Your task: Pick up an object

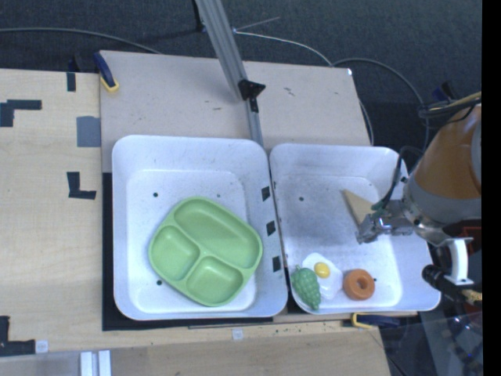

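Observation:
In the right bin (313, 163) lie a tan wedge-shaped piece (356, 204) near the middle, a fried egg toy (322, 272), a green bumpy vegetable toy (306, 288) and an orange doughnut (360, 284) along the near wall. My gripper (369, 231) hangs at the bin's right side, just below and right of the tan wedge. Nothing shows between its fingers.
The left bin (129, 210) holds a green three-compartment plate (205, 250). A metal pole (227, 41) slants across the back of the bench. The orange and grey arm (450, 171) covers the right bin's right wall.

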{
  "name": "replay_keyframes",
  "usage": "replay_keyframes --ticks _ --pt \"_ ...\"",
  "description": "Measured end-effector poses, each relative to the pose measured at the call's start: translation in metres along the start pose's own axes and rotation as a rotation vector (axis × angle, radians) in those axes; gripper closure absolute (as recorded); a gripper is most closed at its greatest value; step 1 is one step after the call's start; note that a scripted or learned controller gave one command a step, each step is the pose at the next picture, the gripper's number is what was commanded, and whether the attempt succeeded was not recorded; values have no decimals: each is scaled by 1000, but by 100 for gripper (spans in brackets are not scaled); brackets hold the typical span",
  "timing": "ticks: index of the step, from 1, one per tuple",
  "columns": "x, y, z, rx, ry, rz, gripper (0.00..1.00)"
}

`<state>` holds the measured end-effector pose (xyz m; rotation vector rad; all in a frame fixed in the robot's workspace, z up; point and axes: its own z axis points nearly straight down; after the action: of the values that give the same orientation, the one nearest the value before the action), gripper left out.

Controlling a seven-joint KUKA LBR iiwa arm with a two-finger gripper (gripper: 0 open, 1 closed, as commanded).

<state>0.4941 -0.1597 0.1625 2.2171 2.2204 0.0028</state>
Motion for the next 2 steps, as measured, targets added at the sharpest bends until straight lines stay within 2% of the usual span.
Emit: replay_keyframes --ticks 1,2 --pt "2 6 -43 1 0 -1 100" --pt "-3 9 -105 -2 -1 0 100"
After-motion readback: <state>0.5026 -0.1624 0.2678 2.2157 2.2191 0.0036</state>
